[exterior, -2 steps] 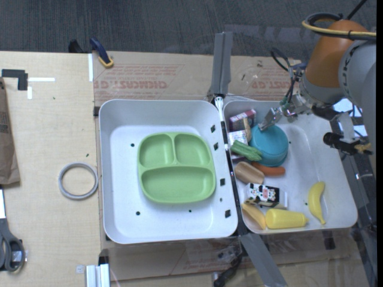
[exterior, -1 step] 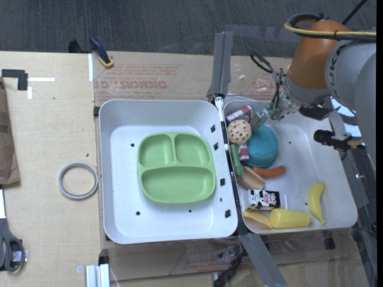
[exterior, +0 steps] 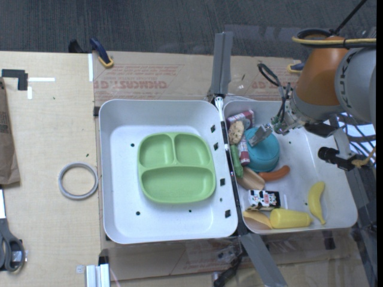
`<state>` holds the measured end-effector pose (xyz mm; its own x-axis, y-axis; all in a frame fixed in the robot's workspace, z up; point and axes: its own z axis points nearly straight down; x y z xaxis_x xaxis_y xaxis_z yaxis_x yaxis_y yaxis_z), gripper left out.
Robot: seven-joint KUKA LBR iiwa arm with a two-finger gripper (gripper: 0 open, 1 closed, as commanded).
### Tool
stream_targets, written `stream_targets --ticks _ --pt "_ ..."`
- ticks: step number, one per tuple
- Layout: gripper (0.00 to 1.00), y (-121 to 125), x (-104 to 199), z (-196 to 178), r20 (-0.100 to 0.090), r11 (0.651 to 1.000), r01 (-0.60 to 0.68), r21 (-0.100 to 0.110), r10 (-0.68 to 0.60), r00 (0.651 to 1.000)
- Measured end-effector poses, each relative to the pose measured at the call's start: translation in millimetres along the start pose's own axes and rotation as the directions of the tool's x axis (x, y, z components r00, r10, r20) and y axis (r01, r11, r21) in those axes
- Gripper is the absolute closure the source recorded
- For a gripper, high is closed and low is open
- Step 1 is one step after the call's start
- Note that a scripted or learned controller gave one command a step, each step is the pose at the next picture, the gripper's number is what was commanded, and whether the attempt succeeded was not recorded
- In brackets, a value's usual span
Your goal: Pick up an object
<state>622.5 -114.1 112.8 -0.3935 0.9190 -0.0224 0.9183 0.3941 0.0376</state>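
The right bin (exterior: 335,160) holds several objects. Among them are a teal bowl (exterior: 267,153), an orange-red sausage (exterior: 276,173), a banana (exterior: 316,201), a yellow cylinder (exterior: 289,219), a speckled cookie (exterior: 236,131) and a pink packet (exterior: 242,116). Along the bin's left wall lie a green stick (exterior: 237,161), a hot dog bun (exterior: 251,180) and a black-and-white card (exterior: 264,199). My gripper (exterior: 259,136) hangs from the orange-banded arm, low over the teal bowl's upper left rim. Nothing can be seen held in it.
The left bin (exterior: 119,136) contains a green divided plate (exterior: 176,167). On the bench to the left lie a tape ring (exterior: 78,180), scissors (exterior: 9,253) and a blue clamp (exterior: 102,51). Cables and the arm's body (exterior: 335,76) crowd the right bin's far right corner.
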Motion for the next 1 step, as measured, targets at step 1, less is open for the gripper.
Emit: stream_targets --ticks 1 --pt "0.0 13.8 -1.3 1.2 -0.005 0.957 -0.291 0.015 0.291 0.957"
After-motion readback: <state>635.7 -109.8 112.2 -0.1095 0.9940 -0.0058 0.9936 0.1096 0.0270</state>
